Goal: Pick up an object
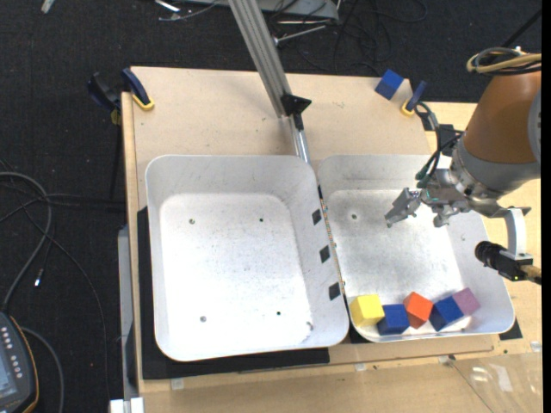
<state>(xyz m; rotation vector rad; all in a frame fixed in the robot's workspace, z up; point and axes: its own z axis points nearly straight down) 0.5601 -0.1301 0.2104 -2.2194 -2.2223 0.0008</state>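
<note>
Blocks sit in a row along the right bin's point(340, 231) near edge: yellow point(368, 308), blue point(393, 318), orange point(418, 307), second blue point(447, 312), purple point(466, 300), all touching or nearly so. None lifted. Gripper point(422, 207) hangs over that bin's far half, well apart from the row, fingers spread, nothing between them. Step, as judged: approach, before any grasp. Next move calls for travel toward the near edge and descent over one block; crowding may hamper finger entry. Left bin point(164, 179) beside it.
</note>
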